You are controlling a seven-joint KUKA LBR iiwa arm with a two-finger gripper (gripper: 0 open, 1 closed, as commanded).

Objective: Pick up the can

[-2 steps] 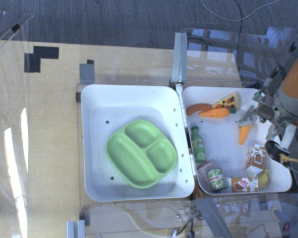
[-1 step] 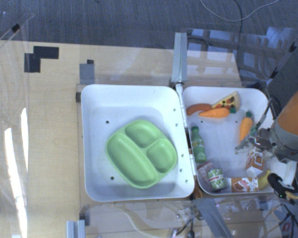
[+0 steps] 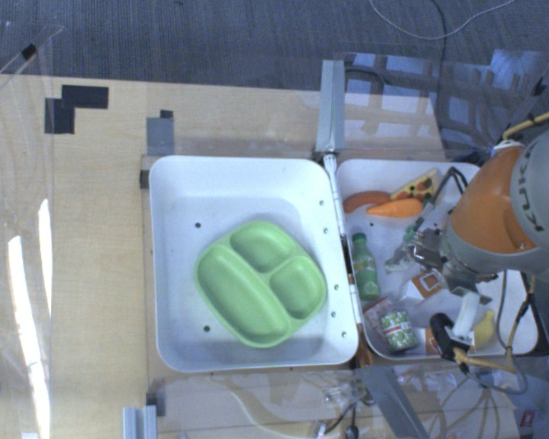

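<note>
- Green-labelled metal can (image 3: 396, 327) lying on its side near the front edge of the right white bin (image 3: 531, 338), beside a green plastic bottle (image 3: 364, 267).
- Grey gripper (image 3: 419, 250) low over that bin, behind the can; finger opening impossible to tell.
- Green three-compartment plastic plate (image 3: 261, 283) in the left white bin (image 3: 178, 245).

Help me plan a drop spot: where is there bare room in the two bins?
Left bin: bare floor all around the green divided plate, widest along its left wall. Right bin: crowded with the green bottle, can, carrot and the arm.
</note>
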